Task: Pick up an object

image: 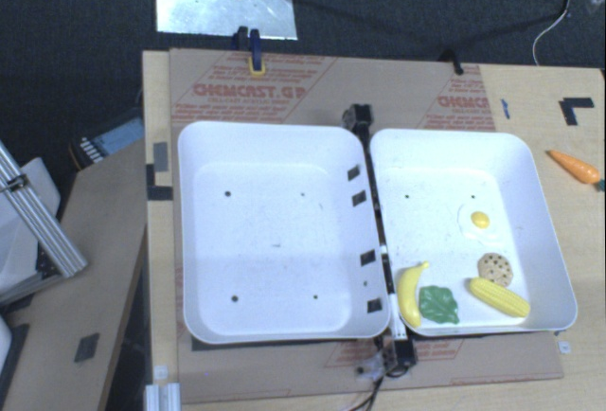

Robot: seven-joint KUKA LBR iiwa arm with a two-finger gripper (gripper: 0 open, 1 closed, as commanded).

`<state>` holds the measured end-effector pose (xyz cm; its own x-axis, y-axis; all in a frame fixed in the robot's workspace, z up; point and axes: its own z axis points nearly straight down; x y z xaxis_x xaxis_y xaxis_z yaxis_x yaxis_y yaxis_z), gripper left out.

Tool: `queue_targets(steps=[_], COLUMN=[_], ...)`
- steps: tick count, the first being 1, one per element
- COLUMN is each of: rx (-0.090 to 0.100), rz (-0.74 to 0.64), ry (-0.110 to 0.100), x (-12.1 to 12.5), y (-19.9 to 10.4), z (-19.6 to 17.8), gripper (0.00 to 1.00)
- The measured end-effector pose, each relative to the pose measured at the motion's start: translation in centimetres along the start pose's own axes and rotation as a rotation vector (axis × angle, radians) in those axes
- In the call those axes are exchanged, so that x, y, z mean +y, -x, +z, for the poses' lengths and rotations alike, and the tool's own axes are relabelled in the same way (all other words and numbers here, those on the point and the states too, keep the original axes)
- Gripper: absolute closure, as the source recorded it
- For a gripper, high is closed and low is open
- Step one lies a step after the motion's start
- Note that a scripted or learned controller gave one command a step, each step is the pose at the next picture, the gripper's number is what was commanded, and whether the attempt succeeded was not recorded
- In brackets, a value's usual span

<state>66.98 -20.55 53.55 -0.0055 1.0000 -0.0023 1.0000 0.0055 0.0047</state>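
Camera view gives us all the pickable things in the right bin (530, 172), lower right of the frame; banana (410, 294) lying nearly upright, corn (499, 297) slanting; fingers' state we cannot tell.

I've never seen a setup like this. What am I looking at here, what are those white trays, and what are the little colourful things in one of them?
This is a robot's workbench, seen by one fixed camera looking down at a slant. Two shallow white bins sit side by side: the left bin and the right bin. Toy foods for the robot to pick up lie in the right bin: a fried egg, a cookie, a corn cob, a banana and a green leafy piece touching it. A toy carrot lies outside on the bench.
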Motion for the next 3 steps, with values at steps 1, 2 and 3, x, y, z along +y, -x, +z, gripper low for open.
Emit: queue_targets(steps=[1,2,3], rx=[-0.002,-0.003,-0.005], rz=[-0.004,-0.009,-0.014], ry=[0.003,0.005,0.009], x=[-0.1,0.0,0.0], y=[0.0,-0.1,-0.2], z=[-1.2,-2.3,-3.5], gripper=[1.0,1.0,1.0])
